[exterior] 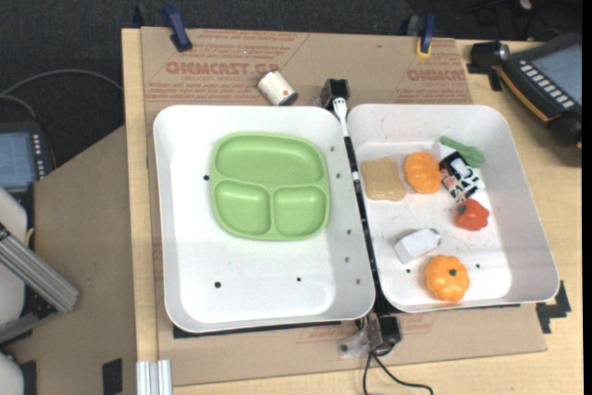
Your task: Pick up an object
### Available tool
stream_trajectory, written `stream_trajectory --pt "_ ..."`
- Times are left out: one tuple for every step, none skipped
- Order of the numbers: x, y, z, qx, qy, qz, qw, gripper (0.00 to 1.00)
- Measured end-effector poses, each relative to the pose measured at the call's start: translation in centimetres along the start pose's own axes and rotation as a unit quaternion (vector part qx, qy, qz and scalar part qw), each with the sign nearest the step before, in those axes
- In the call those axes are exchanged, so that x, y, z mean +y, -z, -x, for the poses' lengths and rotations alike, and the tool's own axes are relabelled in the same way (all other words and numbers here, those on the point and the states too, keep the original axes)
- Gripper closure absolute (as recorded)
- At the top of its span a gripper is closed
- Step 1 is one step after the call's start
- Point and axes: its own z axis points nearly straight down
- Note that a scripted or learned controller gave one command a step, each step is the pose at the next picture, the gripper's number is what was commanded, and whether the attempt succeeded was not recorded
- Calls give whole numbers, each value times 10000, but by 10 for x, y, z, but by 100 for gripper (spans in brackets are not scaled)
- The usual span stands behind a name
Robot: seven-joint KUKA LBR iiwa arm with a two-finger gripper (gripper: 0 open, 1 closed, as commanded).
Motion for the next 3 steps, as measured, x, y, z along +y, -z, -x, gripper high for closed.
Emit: stream_trajectory --pt "45 165 -3 -51 52 115 9999 100" --pt "1 91 -3 11 21 -22 10000 100" --pt "40 159 -3 -29 42 63 10000 100"
